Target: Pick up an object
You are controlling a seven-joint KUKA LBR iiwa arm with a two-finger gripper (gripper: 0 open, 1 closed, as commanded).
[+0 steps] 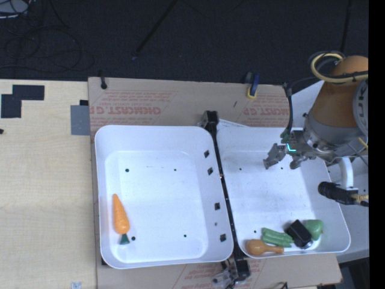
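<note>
An orange toy carrot [120, 215] with a green stub lies at the left bin's [156, 138] front left. In the right bin [258, 140], along the front wall, lie an orange pear-shaped toy [263, 247], a green pod-like toy [277, 238], a black block [299, 233] and a green lump [314, 226], all close together. My gripper [284, 159] hangs over the right bin's back right part, well behind that cluster. Its fingers [274, 157] stand apart with nothing between them.
A black divider rail [218, 179] runs between the two bins. The arm's orange band [337, 101] and grey wrist crowd the right bin's right side. A blue clamp [252, 84] sits on the cardboard's back edge. Wooden bench lies to the left.
</note>
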